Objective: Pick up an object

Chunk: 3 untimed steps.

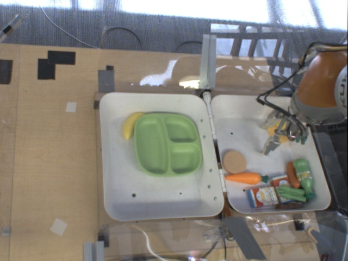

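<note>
In the left white shallow bin [117,200] lies a green sectioned plastic plate [166,144]. Low in the right bin [239,113] sits an orange toy carrot [244,178]. My pincer [278,137] hovers above it, fingers spread, holding nothing.

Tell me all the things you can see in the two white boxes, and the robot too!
left bin: 1, white, left half of the bench
right bin: 1, white, beside the left bin
divided plate: 1, green, middle of left bin
banana: 1, yellow, partly under the plate's upper left edge
round disc: 1, tan, right bin near the divider
carrot: 1, orange, below the disc
pile of toy food and a small carton: several, mixed colours, right bin's lower right corner
arm: 1, orange and grey, upper right
gripper: 1, above the right bin
</note>
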Available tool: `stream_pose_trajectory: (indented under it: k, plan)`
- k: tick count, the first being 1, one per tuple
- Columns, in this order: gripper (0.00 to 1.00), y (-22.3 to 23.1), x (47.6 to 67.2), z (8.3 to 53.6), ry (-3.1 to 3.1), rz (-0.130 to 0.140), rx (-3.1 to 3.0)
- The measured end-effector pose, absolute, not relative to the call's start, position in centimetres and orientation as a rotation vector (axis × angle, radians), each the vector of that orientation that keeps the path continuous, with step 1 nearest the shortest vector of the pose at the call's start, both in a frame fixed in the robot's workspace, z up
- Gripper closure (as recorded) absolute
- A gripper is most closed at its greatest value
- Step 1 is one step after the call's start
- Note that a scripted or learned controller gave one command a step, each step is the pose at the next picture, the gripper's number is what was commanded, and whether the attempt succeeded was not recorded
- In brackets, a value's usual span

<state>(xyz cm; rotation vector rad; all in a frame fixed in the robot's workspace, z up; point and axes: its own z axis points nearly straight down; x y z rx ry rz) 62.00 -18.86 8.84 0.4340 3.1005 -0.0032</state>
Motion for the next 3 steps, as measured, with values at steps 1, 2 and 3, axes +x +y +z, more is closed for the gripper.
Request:
stream_pose_trajectory:
  k: [1, 2, 3]
  plan:
    - [0.0, -7.9, 55.8, 9.1, 3.072, 0.008, 0.587]
    - [0.0, -9.8, 52.7, 9.1, 3.028, 0.007, 0.754]
    - [1.0, -9.8, 53.1, 10.5, 3.016, 0.007, 0.737]
